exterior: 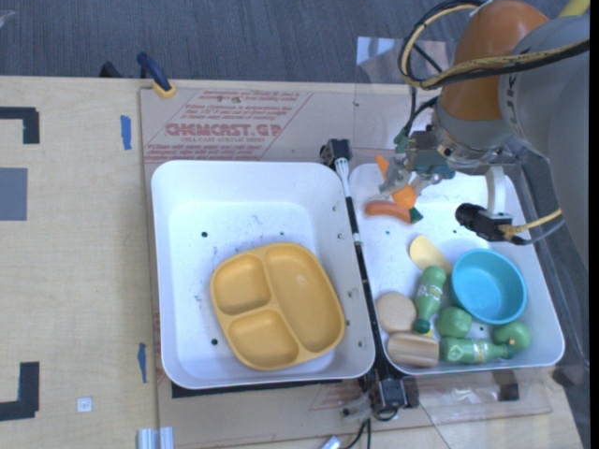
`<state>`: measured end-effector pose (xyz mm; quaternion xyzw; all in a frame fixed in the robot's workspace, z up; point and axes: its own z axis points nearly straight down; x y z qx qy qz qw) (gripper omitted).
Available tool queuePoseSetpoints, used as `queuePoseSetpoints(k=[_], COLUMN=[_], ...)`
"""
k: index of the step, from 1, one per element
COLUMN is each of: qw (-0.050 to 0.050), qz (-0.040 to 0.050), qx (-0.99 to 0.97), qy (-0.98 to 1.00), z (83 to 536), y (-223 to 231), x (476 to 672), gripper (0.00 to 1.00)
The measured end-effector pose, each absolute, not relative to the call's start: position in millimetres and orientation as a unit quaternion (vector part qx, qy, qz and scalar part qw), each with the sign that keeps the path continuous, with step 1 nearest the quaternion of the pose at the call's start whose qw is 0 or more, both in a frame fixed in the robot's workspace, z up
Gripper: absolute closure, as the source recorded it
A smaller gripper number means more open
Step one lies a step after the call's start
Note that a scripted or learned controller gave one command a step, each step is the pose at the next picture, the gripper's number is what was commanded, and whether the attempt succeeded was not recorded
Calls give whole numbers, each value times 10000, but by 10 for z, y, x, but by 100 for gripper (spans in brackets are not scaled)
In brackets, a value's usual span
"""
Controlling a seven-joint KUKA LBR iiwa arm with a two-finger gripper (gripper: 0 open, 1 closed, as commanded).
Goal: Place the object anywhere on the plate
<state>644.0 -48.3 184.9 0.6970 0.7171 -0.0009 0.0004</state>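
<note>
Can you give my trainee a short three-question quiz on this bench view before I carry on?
1. True or false: the yellow plate lies in the left bin.
2. How many compartments does the plate have?
3. The gripper is above which part of the right bin?
A. its far end, by the orange carrot
B. its near end, by the green bottle
C. directly over the blue bowl

Key:
1. True.
2. Three.
3. A.
</note>
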Motion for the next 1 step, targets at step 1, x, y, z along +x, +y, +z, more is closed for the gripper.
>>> queuePoseSetpoints(k=[1], qw=[5], qz=[-7], qx=[6971], qy=[7170], z=[1851], y=[-482], x=[6440], gripper=[0])
